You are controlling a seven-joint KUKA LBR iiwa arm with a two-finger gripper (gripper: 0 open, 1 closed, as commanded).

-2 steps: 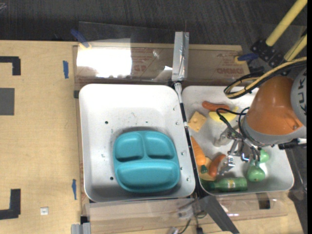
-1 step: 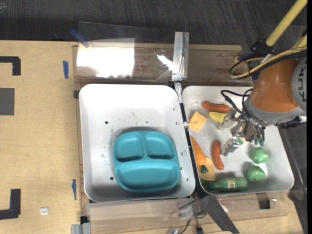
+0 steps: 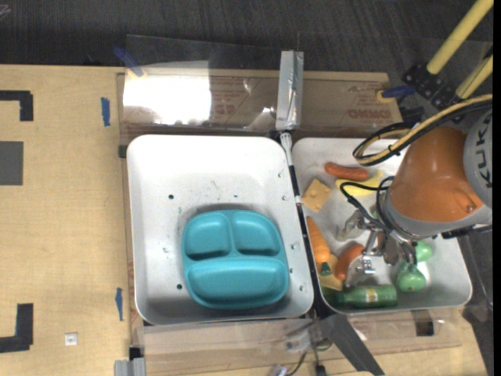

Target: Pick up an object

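From my remote seat, arm's orange band [image 3: 430, 182] hiding much of the right bin [image 3: 462, 276], claw [image 3: 374, 251] low among crowded toy food, carrot [image 3: 319, 245] just left, green bottle [image 3: 368, 294] below, claw's grip I cannot tell, teal tray [image 3: 233, 258] in left bin [image 3: 156, 210].

Tan bench [image 3: 63, 233]; two white bins side by side: left bin [image 3: 149, 210], right bin [image 3: 454, 276].

Glossy plastic tray [image 3: 235, 261], smooth white bins [image 3: 149, 210]
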